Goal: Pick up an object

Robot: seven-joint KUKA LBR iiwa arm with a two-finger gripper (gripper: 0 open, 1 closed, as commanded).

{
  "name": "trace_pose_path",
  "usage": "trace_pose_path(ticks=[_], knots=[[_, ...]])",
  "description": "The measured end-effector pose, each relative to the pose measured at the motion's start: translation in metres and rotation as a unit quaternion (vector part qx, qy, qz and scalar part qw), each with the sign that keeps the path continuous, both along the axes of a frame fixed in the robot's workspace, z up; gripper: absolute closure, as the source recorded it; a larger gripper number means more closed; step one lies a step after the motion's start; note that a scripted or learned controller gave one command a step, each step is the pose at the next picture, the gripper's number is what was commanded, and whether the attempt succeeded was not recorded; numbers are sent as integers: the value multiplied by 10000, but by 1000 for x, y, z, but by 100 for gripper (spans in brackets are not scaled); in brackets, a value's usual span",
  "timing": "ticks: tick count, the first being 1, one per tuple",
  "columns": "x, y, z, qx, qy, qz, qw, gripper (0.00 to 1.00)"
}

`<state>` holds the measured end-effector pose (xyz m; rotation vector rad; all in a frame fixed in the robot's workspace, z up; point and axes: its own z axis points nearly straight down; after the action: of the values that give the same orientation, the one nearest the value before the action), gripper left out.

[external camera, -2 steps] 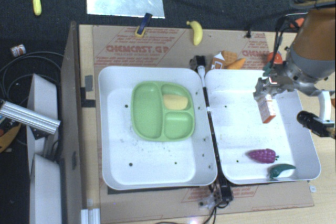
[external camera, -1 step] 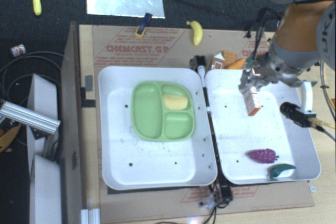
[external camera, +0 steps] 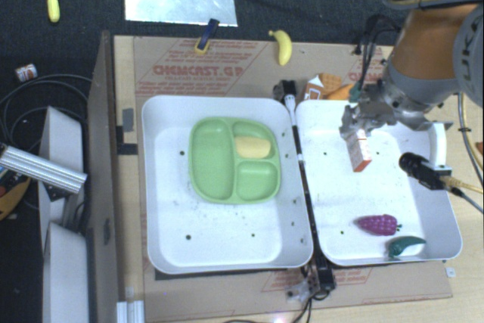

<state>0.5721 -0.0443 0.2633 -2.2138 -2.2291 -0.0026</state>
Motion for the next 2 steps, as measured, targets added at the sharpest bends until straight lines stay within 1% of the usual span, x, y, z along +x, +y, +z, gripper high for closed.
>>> trace_pose_path(ticks=[1, 2], knots=[[-27, -39, 18, -12, -5, -42, 10000, 100], [6, -11, 3, -6, -6, -2, 10000, 100]])
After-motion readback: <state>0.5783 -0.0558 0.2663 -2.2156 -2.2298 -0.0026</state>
